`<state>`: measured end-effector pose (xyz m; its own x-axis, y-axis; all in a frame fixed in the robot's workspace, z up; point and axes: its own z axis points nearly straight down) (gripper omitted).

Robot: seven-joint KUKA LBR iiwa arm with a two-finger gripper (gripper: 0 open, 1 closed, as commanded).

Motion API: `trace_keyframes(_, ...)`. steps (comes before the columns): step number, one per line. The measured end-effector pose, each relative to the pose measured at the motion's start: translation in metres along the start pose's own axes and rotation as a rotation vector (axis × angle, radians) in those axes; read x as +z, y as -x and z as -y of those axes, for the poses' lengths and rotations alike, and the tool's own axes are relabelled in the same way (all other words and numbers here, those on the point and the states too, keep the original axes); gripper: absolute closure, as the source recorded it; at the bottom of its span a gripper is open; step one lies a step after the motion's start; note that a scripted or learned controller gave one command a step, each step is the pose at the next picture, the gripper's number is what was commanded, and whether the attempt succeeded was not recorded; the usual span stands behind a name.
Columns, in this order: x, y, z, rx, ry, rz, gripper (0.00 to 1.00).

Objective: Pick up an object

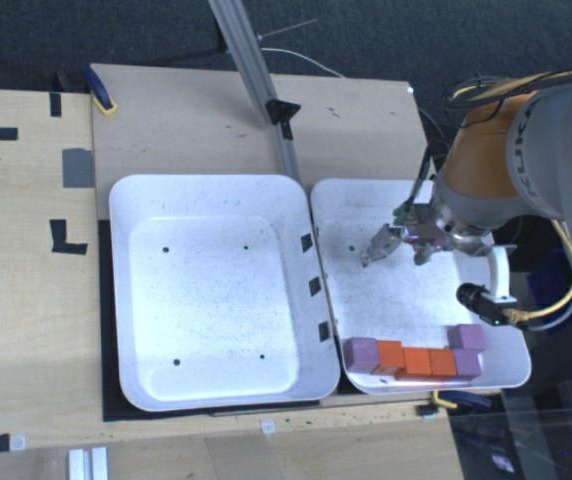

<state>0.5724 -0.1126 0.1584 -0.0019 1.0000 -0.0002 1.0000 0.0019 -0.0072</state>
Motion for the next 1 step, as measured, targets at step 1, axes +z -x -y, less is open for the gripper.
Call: trace_keyframes(1,0.0705,0.0004,-0.0350,-0.001,0.003,0.001,0.00)
